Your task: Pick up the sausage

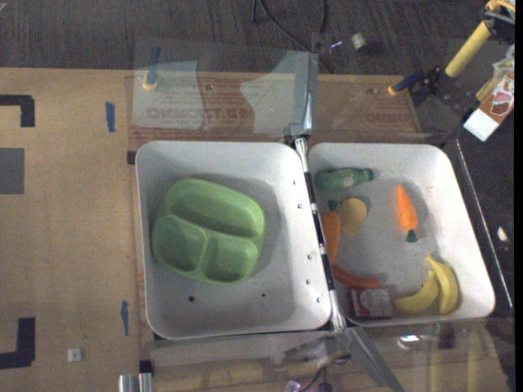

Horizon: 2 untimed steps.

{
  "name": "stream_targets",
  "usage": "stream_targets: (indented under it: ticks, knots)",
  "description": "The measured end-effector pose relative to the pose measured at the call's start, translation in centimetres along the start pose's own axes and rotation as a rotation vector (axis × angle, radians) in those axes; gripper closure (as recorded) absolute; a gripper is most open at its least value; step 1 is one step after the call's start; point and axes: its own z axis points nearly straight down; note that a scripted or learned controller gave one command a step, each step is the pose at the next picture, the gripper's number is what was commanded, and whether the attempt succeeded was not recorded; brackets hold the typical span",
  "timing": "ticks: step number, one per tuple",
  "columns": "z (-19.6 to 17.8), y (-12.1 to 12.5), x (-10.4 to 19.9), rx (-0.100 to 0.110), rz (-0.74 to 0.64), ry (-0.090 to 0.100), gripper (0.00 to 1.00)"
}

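a cardboard-covered table (65, 243) seen from above, carrying two shallow white bins side by side. the left bin (163, 309) holds a green divided plate (208, 231). the right bin (458, 219) holds a cluster of toy foods: two yellow bananas (433, 288) in the near right corner, a green bottle (343, 177) lying at the far left, an orange carrot (406, 209) in the middle, another orange piece (331, 235) along the left wall, a pale yellow piece (353, 215) and a small dark red box (372, 302).

the sausage (357, 278) appears to be the slim reddish piece lying flat near the front left of the right bin, just behind the box and close to the left wall. how far open the fingers stand cannot be told.

the task looks to be at its start, the sausage untouched. the next move calls for a descent over the sausage with the fingers set across its narrow width, clear of the box and the wall.
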Motion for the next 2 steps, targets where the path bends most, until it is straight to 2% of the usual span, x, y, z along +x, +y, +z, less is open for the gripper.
stream_targets:
  ticks: [1, 2]
  knots:
    - [0.05, 1.45, -1.06, 0.0, 0.11, 0.002, 1.0]
    - [-0.01, 1.41, -1.28, 0.0, -0.233, 0.001, 1.0]
